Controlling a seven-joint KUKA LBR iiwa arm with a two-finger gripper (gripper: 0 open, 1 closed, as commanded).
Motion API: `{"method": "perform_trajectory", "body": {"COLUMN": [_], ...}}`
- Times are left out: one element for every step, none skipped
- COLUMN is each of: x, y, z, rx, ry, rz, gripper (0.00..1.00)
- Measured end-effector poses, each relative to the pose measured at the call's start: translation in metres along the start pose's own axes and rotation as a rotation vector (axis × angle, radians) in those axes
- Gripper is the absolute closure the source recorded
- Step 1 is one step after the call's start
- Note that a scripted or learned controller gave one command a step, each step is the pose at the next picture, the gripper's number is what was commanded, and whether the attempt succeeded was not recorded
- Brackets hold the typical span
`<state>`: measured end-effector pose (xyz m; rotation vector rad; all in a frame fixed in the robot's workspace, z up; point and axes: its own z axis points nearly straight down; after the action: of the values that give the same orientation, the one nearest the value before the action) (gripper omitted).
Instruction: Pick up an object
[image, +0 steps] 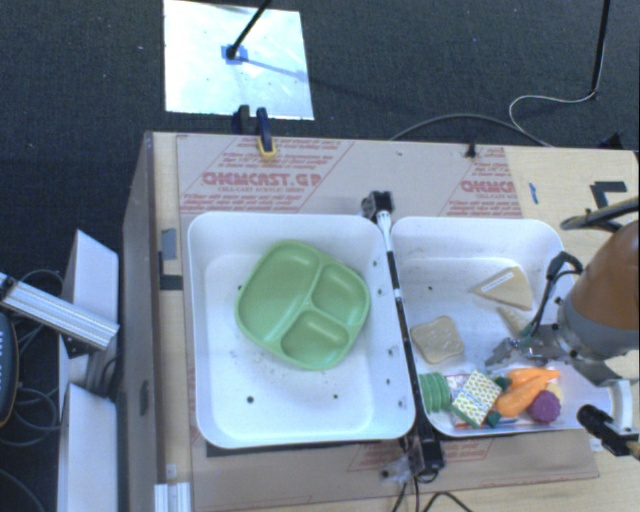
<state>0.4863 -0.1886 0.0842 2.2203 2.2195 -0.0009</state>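
Step in hand looks like approach/descend, not lift. Arm (605, 300) comes in from the right over the right bin (470, 232), with the gripper (520, 348) low near the bin's front-right area. Can't tell from this angle whether the tool is apart or together: the wrist blocks the tips and what shows is dark linkage. Nothing visibly clamped, so I count no grasp.

Candidates, all in the right bin:
- carrot (525, 390), front right, touching the purple ball (545, 406)
- packet (476, 397), tilted, just beside the carrot
- green piece (435, 391), front-left corner, against the divider
- cracker (437, 338), flat, mid-left, on its own
- wedge (506, 288), toward the back, with a smaller pale piece (512, 320) near it

Left bin (290, 425) holds a green tray (303, 305), well apart from the tool.

Nearest target by my read is the carrot, just in front of the gripper.

Next move calls for: centre over one item, straddle its short axis, drop, close, then lift straight. The front cluster is tight, so neighbours may get nudged or double-picked. The cracker is isolated but flat, so hard to get under.
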Motion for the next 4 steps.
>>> {"method": "perform_trajectory", "body": {"x": [0.001, 0.001, -0.007, -0.006], "y": [0.001, 0.001, 0.000, 0.001], "z": [-0.011, -0.011, 0.000, -0.011], "rx": [-0.003, -0.003, 0.000, -0.003], "ry": [0.001, 0.001, 0.001, 0.001], "rz": [-0.002, -0.002, -0.001, -0.002], "gripper": [1.00, 0.00, 0.00, 1.00]}}
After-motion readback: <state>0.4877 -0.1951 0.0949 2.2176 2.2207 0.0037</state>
